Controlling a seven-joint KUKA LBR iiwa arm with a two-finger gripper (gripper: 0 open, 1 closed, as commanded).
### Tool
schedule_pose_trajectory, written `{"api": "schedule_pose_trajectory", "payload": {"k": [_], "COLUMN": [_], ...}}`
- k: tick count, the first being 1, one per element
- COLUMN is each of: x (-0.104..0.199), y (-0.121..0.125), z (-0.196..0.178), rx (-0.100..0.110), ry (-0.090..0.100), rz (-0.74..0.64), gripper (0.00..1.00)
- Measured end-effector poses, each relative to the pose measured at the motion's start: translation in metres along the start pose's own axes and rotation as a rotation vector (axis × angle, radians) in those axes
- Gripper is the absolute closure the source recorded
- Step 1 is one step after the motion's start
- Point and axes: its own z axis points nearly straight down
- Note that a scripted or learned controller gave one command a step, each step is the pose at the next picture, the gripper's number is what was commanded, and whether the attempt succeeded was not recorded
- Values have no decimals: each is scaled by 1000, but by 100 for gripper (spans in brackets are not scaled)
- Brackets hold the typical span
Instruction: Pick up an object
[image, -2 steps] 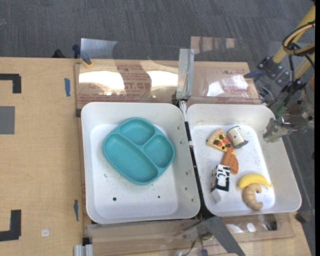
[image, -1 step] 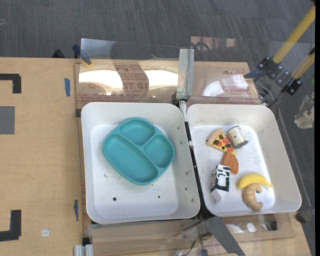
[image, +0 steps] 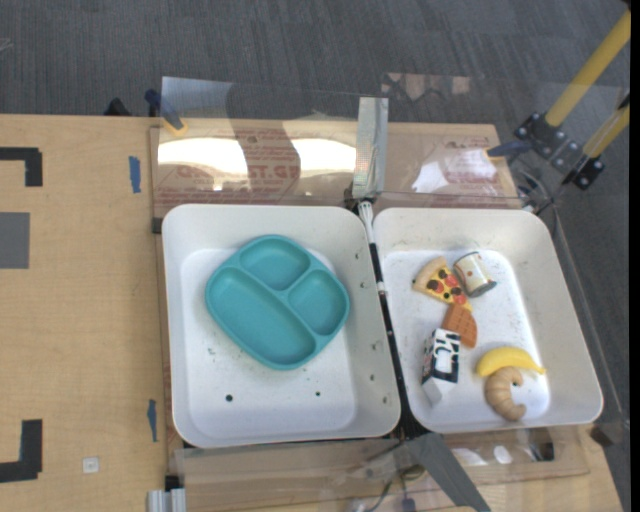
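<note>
Two white bins sat side by side on the bench. Left bin (image: 190, 400) held a teal divided plate (image: 277, 300), three compartments, lying flat approx. mid-bin, w/ a few dark specks on the bin floor near the front. Right bin (image: 570, 330) held the small items, all loosely clustered: pizza slice toy (image: 441, 281) at the back, touching or just beside a small tin can (image: 474, 273) lying tilted on its side. An orange wedge-shaped piece (image: 461, 322) lay just below the pizza; couldn't tell what it was. Black & white packet (image: 441, 357) sat next to it toward the divider, label too small to read. Banana (image: 510, 359) lay toward the front right, w/ a croissant (image: 506, 392) touching it just below. Clear panels behind the bins caught glare, so what lay behind them was hard to make out.
</note>
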Motion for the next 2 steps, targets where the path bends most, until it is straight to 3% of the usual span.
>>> {"api": "schedule_pose_trajectory", "payload": {"k": [1, 2], "x": [-19, -22], "y": [-13, -9], "z": [-28, -67], "rx": [1, 1], "ry": [1, 2], "rz": [547, 599], "gripper": [100, 100]}}
